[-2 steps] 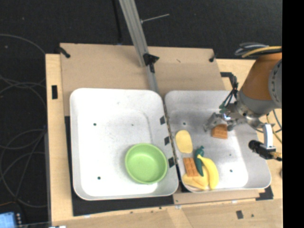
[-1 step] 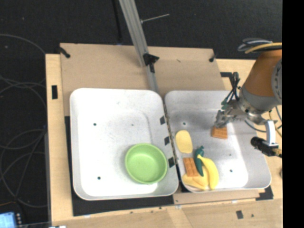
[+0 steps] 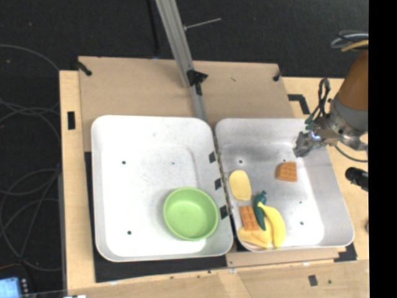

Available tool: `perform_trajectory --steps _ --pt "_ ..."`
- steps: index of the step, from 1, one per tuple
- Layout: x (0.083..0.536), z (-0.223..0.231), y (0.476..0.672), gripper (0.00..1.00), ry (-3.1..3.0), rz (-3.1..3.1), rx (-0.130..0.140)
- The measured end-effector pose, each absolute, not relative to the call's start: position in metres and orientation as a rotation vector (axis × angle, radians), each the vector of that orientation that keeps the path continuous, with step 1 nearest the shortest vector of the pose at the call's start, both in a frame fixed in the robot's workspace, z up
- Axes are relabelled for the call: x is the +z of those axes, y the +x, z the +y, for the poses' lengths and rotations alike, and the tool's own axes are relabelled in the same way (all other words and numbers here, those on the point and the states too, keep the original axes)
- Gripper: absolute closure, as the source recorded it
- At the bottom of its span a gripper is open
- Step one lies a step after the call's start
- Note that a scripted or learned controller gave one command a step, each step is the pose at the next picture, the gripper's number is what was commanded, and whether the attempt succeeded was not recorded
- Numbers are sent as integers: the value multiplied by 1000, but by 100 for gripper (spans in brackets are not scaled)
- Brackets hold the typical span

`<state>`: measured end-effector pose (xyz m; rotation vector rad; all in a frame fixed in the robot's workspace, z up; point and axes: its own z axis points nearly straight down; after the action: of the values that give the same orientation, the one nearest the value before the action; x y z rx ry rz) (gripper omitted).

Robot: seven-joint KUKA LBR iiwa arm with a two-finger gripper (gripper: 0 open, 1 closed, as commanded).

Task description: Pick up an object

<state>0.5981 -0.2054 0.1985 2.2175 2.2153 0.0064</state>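
Waffle [image 3: 286, 171] just below end effector [image 3: 304, 145]

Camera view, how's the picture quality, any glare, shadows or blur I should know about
Camera view: even lighting, soft overall; right bin floor shows grey smudging and mild sheen, no harsh glare; green bowl casts little shadow; the gripper is small and blurred, its fingers unreadable.
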Motion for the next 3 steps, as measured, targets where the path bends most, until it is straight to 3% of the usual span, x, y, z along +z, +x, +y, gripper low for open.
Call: perform_trajectory --steps 1,3 --pt "253 -207 600 100 2213 2220 6" --pt "263 -96 602 100 2213 2231 4"
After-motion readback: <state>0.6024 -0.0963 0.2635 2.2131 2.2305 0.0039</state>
